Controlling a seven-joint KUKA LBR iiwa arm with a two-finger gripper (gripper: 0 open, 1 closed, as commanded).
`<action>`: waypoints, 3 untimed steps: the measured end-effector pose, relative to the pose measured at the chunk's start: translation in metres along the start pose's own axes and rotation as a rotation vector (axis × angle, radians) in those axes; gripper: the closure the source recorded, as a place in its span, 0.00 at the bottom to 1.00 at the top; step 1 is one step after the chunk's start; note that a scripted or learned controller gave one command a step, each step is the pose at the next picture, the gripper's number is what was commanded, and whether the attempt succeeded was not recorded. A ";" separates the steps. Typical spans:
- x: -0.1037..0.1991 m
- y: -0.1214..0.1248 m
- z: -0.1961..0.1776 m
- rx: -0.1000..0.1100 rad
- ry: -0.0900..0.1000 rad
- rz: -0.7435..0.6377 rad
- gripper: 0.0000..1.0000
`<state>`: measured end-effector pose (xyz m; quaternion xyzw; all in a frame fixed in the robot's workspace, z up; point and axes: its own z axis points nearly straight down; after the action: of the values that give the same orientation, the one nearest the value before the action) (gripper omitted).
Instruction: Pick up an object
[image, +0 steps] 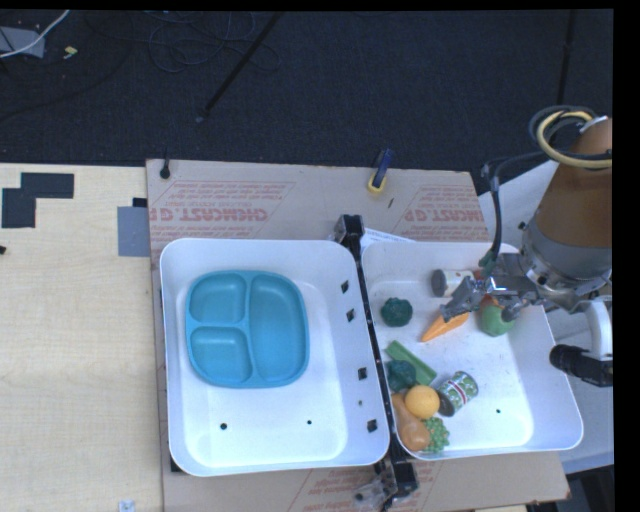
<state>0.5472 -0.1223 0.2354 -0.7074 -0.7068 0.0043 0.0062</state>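
Partly hidden, end effector (478, 296) perhaps touching carrot (444, 326).

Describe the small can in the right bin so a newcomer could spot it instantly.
Look at the right-hand white bin, away from the blue divided plate in the left one. Near its front, beside the pile of toy food, lies the can on its side, right of the orange ball. It is the only cylinder there, with a green label and a pale metal end.

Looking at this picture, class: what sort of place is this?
Probably a robotics lab bench for pick-up trials: a robot arm reaches over two white bins, toy food such as a carrot lies in one, and cables trail behind.
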 end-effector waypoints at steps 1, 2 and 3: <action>0.000 0.002 -0.006 -0.011 -0.001 -0.002 0.00; -0.004 0.011 0.050 -0.006 -0.001 -0.002 0.00; 0.002 0.018 0.098 -0.009 -0.001 -0.001 0.00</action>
<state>0.5642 -0.1203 0.1376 -0.7071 -0.7071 0.0016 0.0028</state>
